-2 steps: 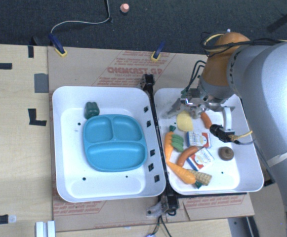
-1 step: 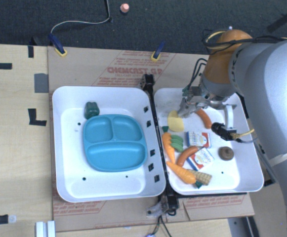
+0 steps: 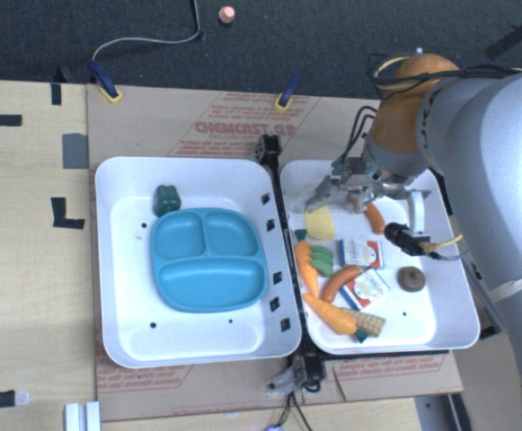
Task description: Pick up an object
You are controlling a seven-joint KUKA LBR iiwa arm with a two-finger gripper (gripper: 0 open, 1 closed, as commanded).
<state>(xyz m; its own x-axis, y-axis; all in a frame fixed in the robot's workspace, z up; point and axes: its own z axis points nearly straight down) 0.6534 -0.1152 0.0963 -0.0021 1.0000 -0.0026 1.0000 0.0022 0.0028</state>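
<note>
My gripper (image 3: 349, 189) hangs low over the back of the right bin (image 3: 449, 317), under the orange wrist band. Just below it lies a yellow wedge (image 3: 321, 222), and a small orange piece (image 3: 374, 215) sits to its right. Further forward are two orange carrots (image 3: 307, 268) (image 3: 331, 315), a red sausage (image 3: 340, 282), a green piece (image 3: 322, 259), two printed packets (image 3: 362, 254) (image 3: 369, 286), a brown round cookie (image 3: 411, 278) and a cracker (image 3: 369, 325). I see nothing held.
The left bin (image 3: 117, 241) holds a blue divided plate (image 3: 209, 259) and a dark green object (image 3: 166, 199) at its back left. A black divider with clips (image 3: 278, 241) separates the bins. The grey arm (image 3: 490, 187) covers the right bin's right side.
</note>
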